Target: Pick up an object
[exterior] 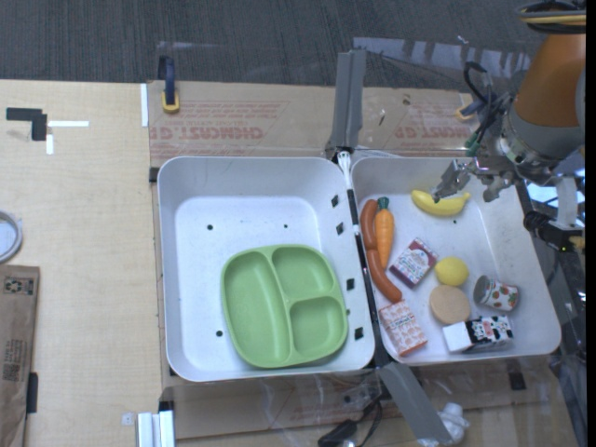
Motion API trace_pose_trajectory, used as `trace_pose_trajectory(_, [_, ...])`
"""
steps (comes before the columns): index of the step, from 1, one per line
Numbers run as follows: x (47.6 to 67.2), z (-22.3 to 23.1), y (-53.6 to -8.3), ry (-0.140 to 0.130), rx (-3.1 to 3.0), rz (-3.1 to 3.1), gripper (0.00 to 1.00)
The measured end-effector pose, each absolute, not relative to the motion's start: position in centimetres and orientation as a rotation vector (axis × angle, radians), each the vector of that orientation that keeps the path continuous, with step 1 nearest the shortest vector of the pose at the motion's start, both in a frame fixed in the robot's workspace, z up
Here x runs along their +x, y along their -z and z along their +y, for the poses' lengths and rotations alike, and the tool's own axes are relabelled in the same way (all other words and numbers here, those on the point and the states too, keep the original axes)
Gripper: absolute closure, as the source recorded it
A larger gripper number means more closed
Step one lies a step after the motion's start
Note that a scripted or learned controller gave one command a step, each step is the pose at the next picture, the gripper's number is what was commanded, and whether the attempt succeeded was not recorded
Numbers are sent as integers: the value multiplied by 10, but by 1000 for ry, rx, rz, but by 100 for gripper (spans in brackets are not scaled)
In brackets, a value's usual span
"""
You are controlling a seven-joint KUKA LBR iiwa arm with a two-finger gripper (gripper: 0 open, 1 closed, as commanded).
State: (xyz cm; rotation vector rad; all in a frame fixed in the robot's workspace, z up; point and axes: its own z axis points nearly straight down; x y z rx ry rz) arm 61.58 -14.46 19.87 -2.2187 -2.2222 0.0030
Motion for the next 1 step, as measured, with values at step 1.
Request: trace_pose_trajectory(1, [652, -145, -94, 1, -1959, -2461, 0])
